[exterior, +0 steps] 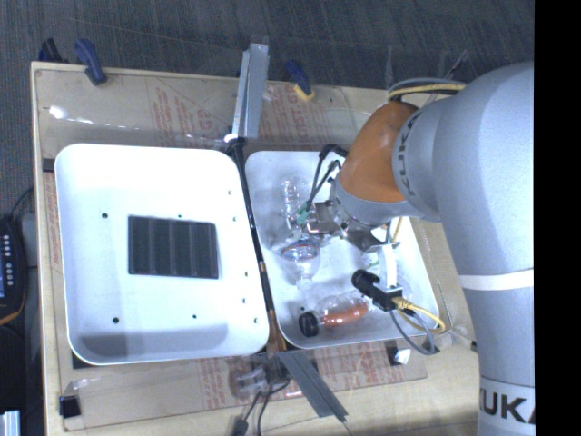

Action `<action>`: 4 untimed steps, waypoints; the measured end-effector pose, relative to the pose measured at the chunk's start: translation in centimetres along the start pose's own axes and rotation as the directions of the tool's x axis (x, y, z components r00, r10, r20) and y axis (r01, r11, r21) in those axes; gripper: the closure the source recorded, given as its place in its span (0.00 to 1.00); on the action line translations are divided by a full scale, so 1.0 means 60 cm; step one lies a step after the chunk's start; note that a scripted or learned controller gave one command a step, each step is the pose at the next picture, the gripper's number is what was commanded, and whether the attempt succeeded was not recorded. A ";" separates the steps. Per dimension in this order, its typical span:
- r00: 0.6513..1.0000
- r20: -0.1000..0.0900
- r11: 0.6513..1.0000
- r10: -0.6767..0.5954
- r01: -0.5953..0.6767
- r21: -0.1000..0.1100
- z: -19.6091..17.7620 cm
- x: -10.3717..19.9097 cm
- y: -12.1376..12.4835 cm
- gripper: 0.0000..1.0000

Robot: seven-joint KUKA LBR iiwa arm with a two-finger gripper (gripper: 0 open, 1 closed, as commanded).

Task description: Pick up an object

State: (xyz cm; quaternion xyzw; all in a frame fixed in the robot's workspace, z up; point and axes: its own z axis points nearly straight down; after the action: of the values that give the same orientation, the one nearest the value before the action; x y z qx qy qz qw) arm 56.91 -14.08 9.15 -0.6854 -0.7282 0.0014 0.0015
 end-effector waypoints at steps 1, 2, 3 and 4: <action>0.993 -0.002 0.993 0.117 -0.117 0.001 -0.038 0.022 -0.048 0.00; 0.998 0.007 0.998 0.064 -0.064 -0.006 -0.003 0.044 0.034 0.00; 0.998 0.003 0.998 0.058 -0.058 -0.007 -0.021 0.050 0.036 1.00; 0.987 -0.002 0.987 0.160 -0.160 -0.002 -0.005 0.052 0.032 1.00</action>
State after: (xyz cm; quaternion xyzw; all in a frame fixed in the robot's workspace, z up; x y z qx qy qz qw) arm 58.66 -10.87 9.42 -0.7416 -0.6708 0.0002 0.0012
